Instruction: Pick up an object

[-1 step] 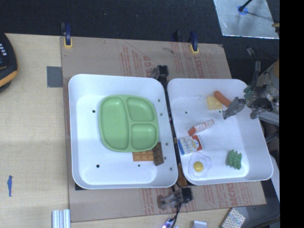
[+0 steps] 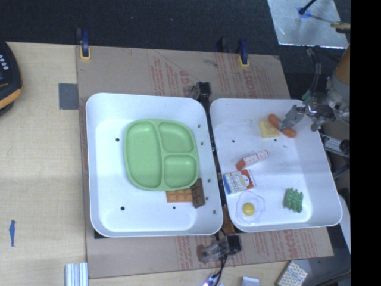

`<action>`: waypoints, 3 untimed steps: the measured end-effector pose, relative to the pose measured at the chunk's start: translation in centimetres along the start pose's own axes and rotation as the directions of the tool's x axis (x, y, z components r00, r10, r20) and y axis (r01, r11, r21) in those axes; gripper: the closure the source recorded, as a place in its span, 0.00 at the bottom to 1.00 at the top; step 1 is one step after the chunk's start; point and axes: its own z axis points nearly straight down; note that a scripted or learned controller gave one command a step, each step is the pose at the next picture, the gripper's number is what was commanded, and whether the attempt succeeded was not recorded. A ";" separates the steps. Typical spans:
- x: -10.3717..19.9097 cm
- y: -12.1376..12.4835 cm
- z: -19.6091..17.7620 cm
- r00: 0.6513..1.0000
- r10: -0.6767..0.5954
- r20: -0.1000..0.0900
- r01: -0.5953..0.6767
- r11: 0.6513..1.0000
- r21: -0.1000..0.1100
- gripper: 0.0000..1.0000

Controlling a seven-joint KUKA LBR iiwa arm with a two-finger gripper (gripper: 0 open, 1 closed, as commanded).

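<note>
The right bin (image 2: 314, 167) holds several small toys. An orange-red sausage (image 2: 275, 121) lies at its far side, touching a yellow cheese wedge (image 2: 268, 130). My gripper (image 2: 292, 118) reaches in from the right and hangs low, right over the sausage's right half, which it partly hides. Nothing is visibly lifted. Nearer the front lie a red and white tube (image 2: 253, 158), a small blue and white carton (image 2: 237, 182), a fried egg (image 2: 249, 208) and a green broccoli piece (image 2: 293, 199).
The left bin (image 2: 95, 159) carries a green divided plate (image 2: 161, 154), with an orange block (image 2: 178, 196) and a brown block (image 2: 197, 192) at its front edge. Clamps sit between the bins at the far and near ends. Bare white floor lies along the right bin's right side.
</note>
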 end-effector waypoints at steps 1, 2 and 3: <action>1.0 3.8 5.8 1.000 0.000 -0.004 0.000 1.000 0.007 0.00; 3.0 4.3 8.7 1.000 0.001 0.002 -0.001 1.000 0.002 0.00; 3.0 4.3 7.6 1.000 -0.001 0.000 0.001 1.000 0.002 1.00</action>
